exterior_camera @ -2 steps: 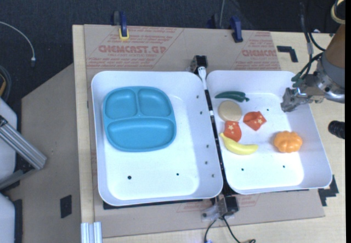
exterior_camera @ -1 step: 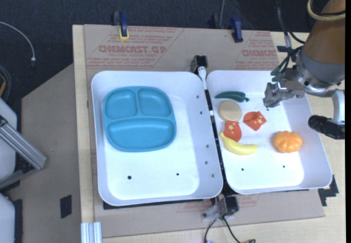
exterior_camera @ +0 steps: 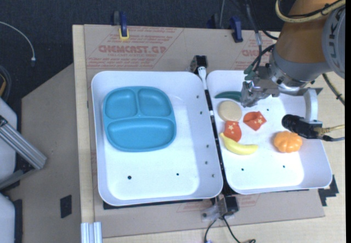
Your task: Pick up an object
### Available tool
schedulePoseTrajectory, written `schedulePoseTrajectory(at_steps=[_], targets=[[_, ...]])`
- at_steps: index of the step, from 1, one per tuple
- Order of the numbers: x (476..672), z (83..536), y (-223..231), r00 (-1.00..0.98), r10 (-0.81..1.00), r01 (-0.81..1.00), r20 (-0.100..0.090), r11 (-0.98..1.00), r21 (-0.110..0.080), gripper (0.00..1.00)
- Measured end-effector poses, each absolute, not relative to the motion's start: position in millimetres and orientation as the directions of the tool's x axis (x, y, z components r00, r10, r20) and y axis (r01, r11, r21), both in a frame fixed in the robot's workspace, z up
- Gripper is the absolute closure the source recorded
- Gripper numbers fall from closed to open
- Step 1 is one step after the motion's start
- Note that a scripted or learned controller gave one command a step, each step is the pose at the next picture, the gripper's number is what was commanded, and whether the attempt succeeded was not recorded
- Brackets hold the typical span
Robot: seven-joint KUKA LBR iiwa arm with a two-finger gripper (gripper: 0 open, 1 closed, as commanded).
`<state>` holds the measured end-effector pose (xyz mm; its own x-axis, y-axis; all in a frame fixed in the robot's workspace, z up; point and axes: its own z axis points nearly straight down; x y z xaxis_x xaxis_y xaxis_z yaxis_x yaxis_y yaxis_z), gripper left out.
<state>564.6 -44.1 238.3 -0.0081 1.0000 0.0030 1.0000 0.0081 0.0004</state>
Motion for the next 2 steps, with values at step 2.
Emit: schedulePoseTrajectory(at_steps=[2], targets=[[566.9, 218, 73, -0.007, 1.0, 1.0, 0.003, 0.007, -0.003, 1.0]])
